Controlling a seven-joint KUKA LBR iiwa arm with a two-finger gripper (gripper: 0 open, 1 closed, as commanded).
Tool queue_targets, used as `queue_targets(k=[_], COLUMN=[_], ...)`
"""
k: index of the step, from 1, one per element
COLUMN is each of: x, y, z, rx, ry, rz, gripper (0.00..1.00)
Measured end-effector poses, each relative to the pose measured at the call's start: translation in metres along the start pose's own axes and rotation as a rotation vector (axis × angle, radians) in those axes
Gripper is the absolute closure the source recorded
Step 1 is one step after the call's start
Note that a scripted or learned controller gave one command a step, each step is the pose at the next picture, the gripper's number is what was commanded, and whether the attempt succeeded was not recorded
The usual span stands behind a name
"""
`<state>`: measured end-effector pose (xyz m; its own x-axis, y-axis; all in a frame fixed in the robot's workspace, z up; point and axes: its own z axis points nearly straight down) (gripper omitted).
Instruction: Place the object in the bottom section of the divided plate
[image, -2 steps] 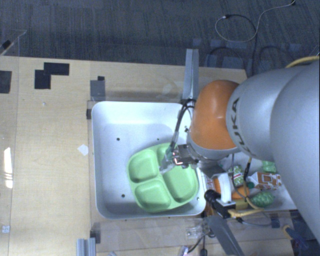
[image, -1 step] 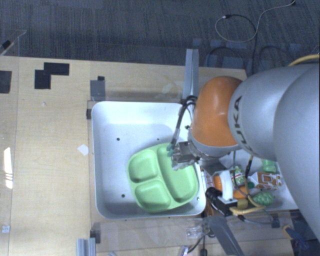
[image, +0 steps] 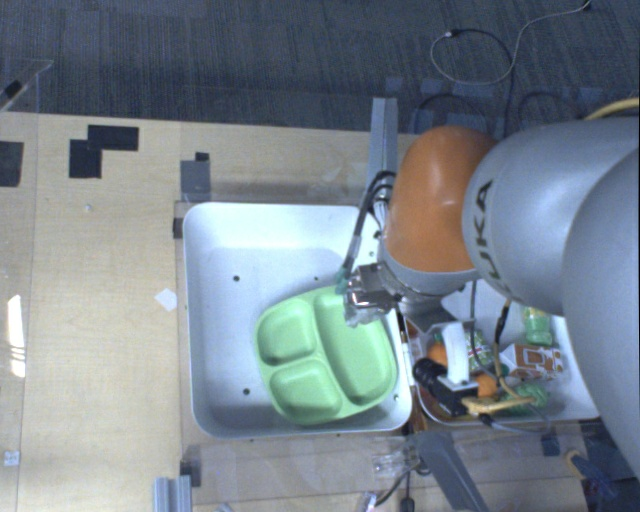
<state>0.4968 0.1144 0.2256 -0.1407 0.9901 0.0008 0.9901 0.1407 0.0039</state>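
Two white bins sit side by side on the light wooden bench. The left bin (image: 215, 290) takes up the centre of the frame. A green divided plate (image: 325, 358) lies in its lower right part, tilted, with two small sections toward the left and one large section toward the right; all three sections look bare. The grey arm (image: 560, 230) with its orange band (image: 435, 200) comes in from the upper right and hangs over the divider between the bins. The gripper (image: 362, 300) sits at the plate's upper edge, just above the large section. Cannot tell its state: the wrist body hides the tips from this angle, and nothing is seen held. The right bin (image: 575, 385), at lower right of the frame, is mostly under the arm. It holds a jumble of small objects (image: 480, 375), among them black, orange, white and green pieces, touching one another. Which of these is the task's object cannot be told. Black marker shapes (image: 100, 148) lie on the bench at upper left.
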Motion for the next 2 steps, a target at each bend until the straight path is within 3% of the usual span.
queue_targets(k=[1,2], x=[0.012,0.036], y=[0.009,0.040], z=[0.101,-0.049], rx=[0.003,-0.001], ry=[0.000,0.000], rz=[-0.018,0.051], gripper=[1.00,1.00])
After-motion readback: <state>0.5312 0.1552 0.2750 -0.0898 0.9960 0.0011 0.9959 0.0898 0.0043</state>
